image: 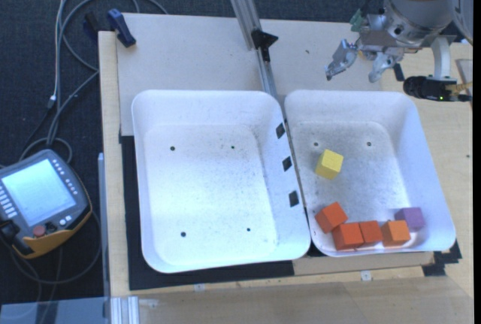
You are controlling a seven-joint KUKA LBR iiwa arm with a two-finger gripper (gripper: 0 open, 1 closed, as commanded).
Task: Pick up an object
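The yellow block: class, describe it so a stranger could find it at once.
Start at the right-hand white bin. The yellow block sits alone near the middle of its floor, apart from the orange blocks and purple block clustered along the near edge. It is the sole yellow piece.

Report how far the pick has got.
Done: nothing yet. The yellow block, the orange blocks and the purple block all lie in the right bin. In hand: the gripper hangs open above the bin's far rim, holding nothing. Left: descend, grasp, lift.
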